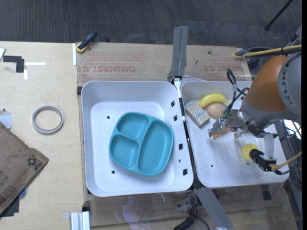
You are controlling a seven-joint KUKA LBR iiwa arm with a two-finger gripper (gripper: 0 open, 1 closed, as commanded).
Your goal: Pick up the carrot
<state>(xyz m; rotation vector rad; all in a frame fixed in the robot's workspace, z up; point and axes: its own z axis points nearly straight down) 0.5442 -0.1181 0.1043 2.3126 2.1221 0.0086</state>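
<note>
a grey robot arm (276, 92) with an orange band reaches in from the right and points its claw (218, 128) down into the right bin (216, 174), one of two shallow white bins set side by side on a wooden bench (38, 80). a small orange piece, which looks like the carrot (221, 133), sits right at the claw's tip, partly hidden by the metal fingers. the fingers seem to close around it, but the view is too small to be sure it is gripped rather than lying just beneath them. just above the claw lie a yellow banana (214, 99) and a tan rounded item (216, 110) touching it. up and to the left of the claw, near it, is a speckled sponge-like block (197, 113). down and to the right of the claw, a small yellow object (250, 152) rests beside a black part of the arm. well to the left of the claw, the left bin (96, 176) holds a blue divided plate (142, 143). far left on the bench lies a roll of tape (48, 119).
</note>
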